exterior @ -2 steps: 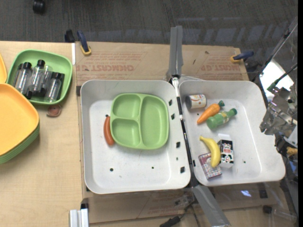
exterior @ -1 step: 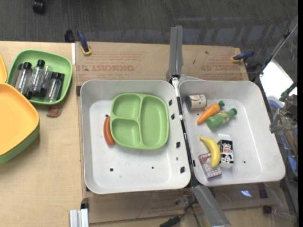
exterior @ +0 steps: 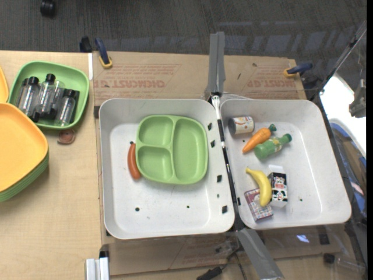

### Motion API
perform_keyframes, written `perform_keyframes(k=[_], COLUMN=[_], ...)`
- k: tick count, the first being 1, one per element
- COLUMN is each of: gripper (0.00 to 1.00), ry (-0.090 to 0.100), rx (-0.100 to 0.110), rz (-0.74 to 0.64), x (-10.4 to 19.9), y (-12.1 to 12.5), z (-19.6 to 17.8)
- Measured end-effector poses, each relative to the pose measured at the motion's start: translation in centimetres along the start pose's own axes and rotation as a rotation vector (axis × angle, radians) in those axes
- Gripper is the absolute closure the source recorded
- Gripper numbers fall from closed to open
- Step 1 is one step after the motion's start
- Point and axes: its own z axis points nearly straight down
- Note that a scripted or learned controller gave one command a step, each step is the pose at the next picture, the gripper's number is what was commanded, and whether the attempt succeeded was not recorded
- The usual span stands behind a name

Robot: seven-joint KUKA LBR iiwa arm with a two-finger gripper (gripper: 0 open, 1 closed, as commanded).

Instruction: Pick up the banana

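**Banana lies in the right bin, untouched**

The banana (exterior: 260,185) lies flat on the floor of the right bin (exterior: 326,134), in its nearer half and towards the wall it shares with the left bin (exterior: 111,156). It is yellow and curved, running from a thin upper tip down to a thicker lower end. That lower end rests over the edge of a small pinkish packet (exterior: 257,206) lying in the near corner. Just beside the banana on its right, touching or nearly so, is a little black-and-white carton (exterior: 280,187).

Farther back in the same bin I see an orange carrot (exterior: 257,140) lying at a slant, with a green bottle (exterior: 272,146) on its side just beside it, and a small pale can (exterior: 241,124) tipped over near the dividing wall. These three are apart from the banana.

The left bin holds a green divided plate (exterior: 173,149) and a reddish sausage (exterior: 134,160) lying along the plate's left edge.

On the counter (exterior: 52,226) to the left sit a green tray (exterior: 76,80) of small dark-capped bottles and a stack of orange plates (exterior: 20,150).

Whether my claw is apart or together, I cannot tell.
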Motion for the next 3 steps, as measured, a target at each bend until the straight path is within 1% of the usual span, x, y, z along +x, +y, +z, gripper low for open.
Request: perform_keyframes(k=[1, 2, 3], gripper=[1.0, 1.0, 1.0], ry=[0.0, -0.001, -0.001], rx=[-0.001, 0.002, 0.0], rz=[-0.097, 0.315, 0.256], x=[2.1, 5.9, 3.3], y=[-3.7, -6.8, -5.9], z=[-3.3, -1.3, -3.2])
